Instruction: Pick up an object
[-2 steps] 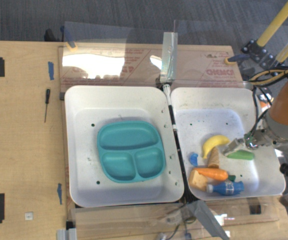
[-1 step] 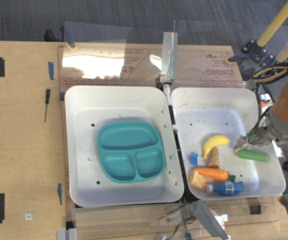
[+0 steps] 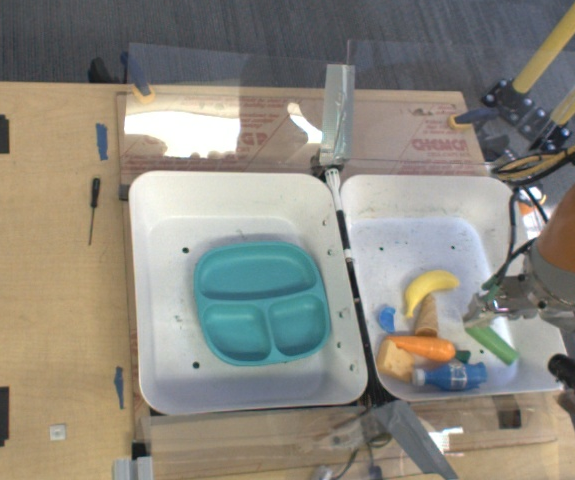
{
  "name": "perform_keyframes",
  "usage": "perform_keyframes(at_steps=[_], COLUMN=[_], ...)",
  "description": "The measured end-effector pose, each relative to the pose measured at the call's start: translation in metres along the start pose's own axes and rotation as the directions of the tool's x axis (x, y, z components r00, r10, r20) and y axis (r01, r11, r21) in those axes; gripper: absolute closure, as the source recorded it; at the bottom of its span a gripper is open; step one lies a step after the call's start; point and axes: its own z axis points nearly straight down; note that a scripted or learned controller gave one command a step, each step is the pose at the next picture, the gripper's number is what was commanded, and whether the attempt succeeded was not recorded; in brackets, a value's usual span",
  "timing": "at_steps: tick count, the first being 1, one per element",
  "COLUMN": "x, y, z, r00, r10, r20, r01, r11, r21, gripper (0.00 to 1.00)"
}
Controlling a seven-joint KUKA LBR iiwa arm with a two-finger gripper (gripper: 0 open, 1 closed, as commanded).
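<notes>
step: approach, nothing lifted | gripper (image 3: 487, 308) low in right bin (image 3: 407, 203), opening cannot tell | green stick (image 3: 492, 343) just below gripper; banana (image 3: 430, 288), carrot (image 3: 422, 348), bottle (image 3: 452, 376) to its left | next: settle on 1 item, likely green stick, descend, close

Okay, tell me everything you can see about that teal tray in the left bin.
The teal tray is a rounded-rectangle divided plate, plastic by the look of it, smooth and matte. It has three compartments: one long one across the far side and two smaller ones along the near side, split by raised ridges. It lies flat, right way up, turned slightly askew, near the middle of the left bin. Its compartments hold nothing. Only the bin floor touches it; the gripper is over the other bin.
</notes>
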Motion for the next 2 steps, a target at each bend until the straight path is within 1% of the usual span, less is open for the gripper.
perform_keyframes(at_steps=[1, 2], x=[-0.001, -0.021], y=[0.000, -0.007], z=[0.000, 0.023], r00=[1.000, 1.000], r10=[0.001, -0.022], r20=[0.000, 0.001], r01=[-0.001, 0.022], r11=[1.000, 1.000], r21=[0.000, -0.006], gripper=[0.00, 0.00])
